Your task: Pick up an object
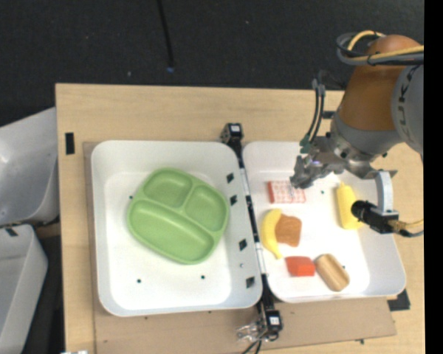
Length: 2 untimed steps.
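right bin (384, 268): pink checked block (284, 192), banana (269, 234) touching orange-brown lump (289, 230), red block (300, 266), tan cylinder (331, 271), yellow piece (346, 205). gripper (304, 174) just above pink block; grip state cannot be told. left bin (103, 271): green divided plate (179, 214).

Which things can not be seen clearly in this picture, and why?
- Gripper: in the camera view it is small, dark and blurred over the pink-and-white patterned card; whether it is open or shut is unclear.
- Curved yellow banana-shaped toy: its middle is hidden by the orange-brown rounded block.
- Grey arm with orange band: cut off at the right edge.
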{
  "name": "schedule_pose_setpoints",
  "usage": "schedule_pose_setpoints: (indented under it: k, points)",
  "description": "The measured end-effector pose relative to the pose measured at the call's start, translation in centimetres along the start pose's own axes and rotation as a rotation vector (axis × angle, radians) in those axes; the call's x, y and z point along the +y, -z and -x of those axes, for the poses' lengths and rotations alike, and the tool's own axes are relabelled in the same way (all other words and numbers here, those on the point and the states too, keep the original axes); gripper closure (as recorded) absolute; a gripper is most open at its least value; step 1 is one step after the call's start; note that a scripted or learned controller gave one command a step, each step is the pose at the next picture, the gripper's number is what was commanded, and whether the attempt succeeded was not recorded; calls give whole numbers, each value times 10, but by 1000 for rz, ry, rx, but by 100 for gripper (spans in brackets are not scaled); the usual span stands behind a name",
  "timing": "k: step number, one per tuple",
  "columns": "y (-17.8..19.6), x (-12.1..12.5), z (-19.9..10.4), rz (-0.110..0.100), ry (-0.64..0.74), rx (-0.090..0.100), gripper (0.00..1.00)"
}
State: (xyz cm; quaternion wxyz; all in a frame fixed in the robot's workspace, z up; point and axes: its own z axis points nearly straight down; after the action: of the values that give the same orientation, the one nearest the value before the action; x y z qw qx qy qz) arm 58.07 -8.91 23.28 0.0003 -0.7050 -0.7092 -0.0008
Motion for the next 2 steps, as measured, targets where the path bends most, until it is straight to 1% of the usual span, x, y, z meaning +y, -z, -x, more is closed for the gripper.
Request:
schedule_pose_setpoints:
  k: [1, 2]
  points:
    - [-8, -17, -51, -2, -1, -2, 100]
    - [-9, -31, -109, -2, 1, -1, 100]
